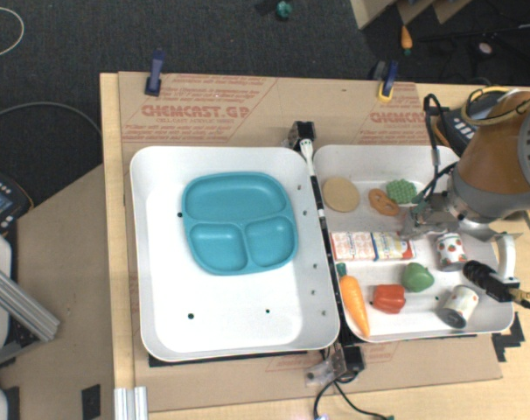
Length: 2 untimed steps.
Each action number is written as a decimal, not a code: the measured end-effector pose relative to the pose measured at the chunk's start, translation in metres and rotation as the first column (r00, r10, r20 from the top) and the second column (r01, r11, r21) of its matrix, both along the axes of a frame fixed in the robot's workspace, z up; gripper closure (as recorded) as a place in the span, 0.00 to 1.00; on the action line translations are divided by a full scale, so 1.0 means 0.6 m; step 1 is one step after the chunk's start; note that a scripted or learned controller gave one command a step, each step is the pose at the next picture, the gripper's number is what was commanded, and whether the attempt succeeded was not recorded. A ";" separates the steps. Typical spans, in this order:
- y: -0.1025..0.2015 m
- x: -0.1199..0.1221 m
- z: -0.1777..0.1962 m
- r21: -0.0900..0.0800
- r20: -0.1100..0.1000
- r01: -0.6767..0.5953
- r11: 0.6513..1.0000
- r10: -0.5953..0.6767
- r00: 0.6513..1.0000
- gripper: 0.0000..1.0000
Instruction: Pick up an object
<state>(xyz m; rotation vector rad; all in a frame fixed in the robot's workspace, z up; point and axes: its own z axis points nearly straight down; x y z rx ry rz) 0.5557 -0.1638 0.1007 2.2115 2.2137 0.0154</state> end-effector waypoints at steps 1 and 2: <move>0.021 -0.009 -0.012 -0.014 0.009 0.004 1.000 -0.003 1.000 1.00; 0.017 -0.012 -0.011 -0.009 0.013 0.003 1.000 -0.002 1.000 1.00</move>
